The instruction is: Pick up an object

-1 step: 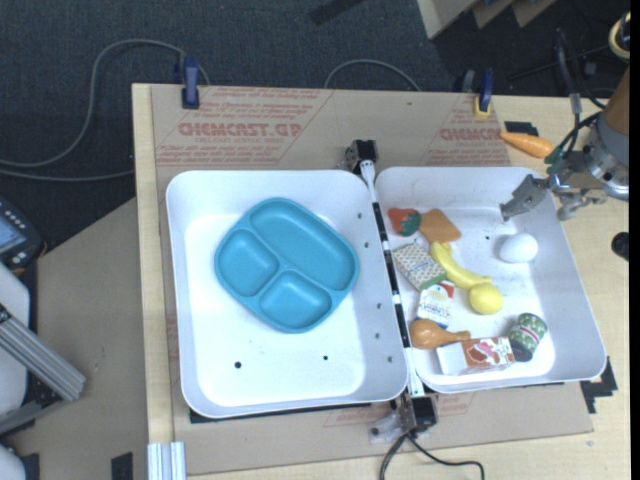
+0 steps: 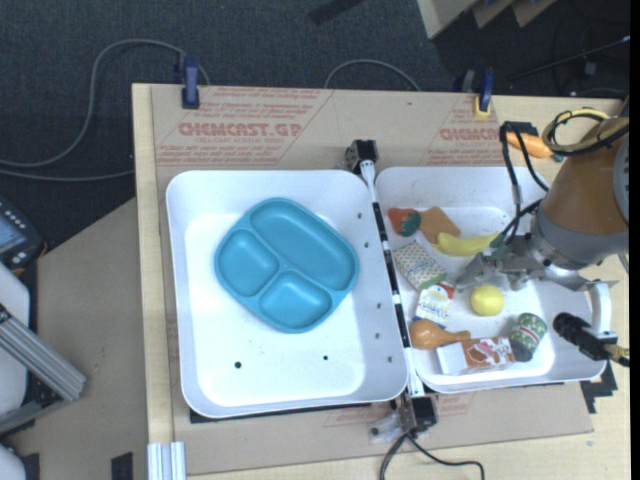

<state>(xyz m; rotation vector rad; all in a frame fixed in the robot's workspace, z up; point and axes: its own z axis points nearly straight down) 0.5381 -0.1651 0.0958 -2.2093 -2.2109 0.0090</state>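
Note:
The right bin (image 2: 520, 376) holds several small items. Among them are a yellow ball (image 2: 487, 300), a yellow banana (image 2: 465, 242), a red and green piece (image 2: 404, 220), a patterned packet (image 2: 418, 264), a small carton (image 2: 435, 301), an orange drumstick shape (image 2: 430, 335), a red and white packet (image 2: 487, 352) and a green speckled piece (image 2: 528, 334). My gripper (image 2: 503, 270) is low in this bin, between the banana and the yellow ball and just above the ball. Its tips are dark and partly hidden by the wrist.
The left bin (image 2: 200, 368) carries a blue divided plate (image 2: 286, 264). The arm's grey body and orange band (image 2: 590, 203) cover the right bin's far right side. Cables (image 2: 560, 133) loop over the bench at the back right.

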